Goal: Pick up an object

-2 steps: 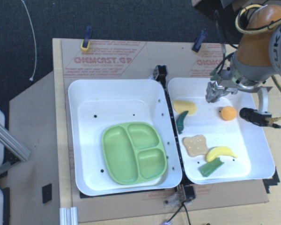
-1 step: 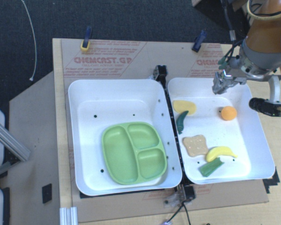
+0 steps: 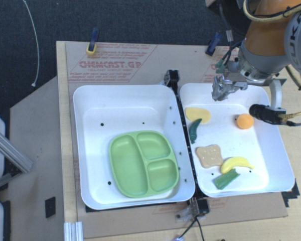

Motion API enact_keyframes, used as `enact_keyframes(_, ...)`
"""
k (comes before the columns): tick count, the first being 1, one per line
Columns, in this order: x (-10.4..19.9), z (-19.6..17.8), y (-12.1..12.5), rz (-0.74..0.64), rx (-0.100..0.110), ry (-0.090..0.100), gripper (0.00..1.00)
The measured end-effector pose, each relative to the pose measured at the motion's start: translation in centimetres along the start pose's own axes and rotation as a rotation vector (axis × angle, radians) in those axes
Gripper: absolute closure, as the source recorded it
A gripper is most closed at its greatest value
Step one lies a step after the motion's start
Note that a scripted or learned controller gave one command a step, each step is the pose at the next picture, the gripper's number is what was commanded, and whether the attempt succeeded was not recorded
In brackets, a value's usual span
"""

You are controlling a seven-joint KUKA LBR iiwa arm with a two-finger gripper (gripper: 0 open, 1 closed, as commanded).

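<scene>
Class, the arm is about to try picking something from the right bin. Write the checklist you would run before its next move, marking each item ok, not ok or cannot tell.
1. Things to pick lie in the right bin: ok; orange ball, banana, cracker.
2. Gripper carries nothing: ok; nothing shows under it.
3. Gripper is over the right bin: ok; near its far edge.
4. Gripper is lined up above a thing: not ok; the yellow chip lies nearer the camera.
5. Banana lies free: not ok; it touches the green stick.
6. Ball stands apart: ok.
</scene>
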State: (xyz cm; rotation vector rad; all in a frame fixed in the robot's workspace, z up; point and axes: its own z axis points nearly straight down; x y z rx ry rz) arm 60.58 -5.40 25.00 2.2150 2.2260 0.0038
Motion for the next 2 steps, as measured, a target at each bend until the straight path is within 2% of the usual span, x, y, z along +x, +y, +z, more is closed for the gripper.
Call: enact_keyframes(2, 11.5, -0.5, -0.5, -0.001, 0.003, 0.001, 1.0)
